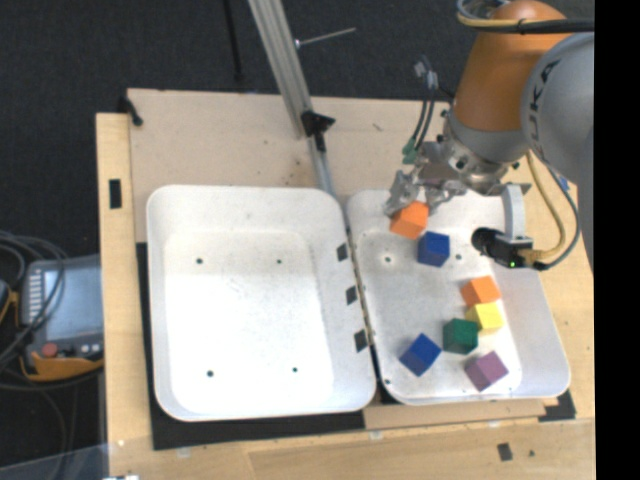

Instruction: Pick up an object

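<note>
Arm (520, 68): grey KUKA with an orange band above the wrist, reaching in over the far edge of the right bin.
Gripper (412, 206): pointed down over the far left corner of the right bin; its fingers sit on either side of the orange block, clamped on it as far as I can see.
Orange block (409, 221): tilted, caught between the fingers, near the far left corner of the right bin; whether it touches the bin floor I cannot tell.
Right bin (540, 363): shallow, white, holds all the loose blocks.
Blue cube, far (433, 249): just beside the orange block, on its near right side, apart from it.
Second orange cube (481, 290): toward the right edge, mid-depth.
Yellow cube (488, 315): touching the second orange cube on its near side.
Green cube (461, 335): just beside the yellow cube, to its left and nearer.
Purple cube (486, 369): close to the near edge, right of centre.
Blue cube, near (420, 354): toward the near left corner, well apart from the far blue one.
Left bin (165, 208): shallow, white, dusted with dark specks, edge to edge with the right bin.
Bench (210, 128): pale wooden board carrying both bins.
Metal rail (285, 58): slanting down from the far side to the gap between the bins.
</note>
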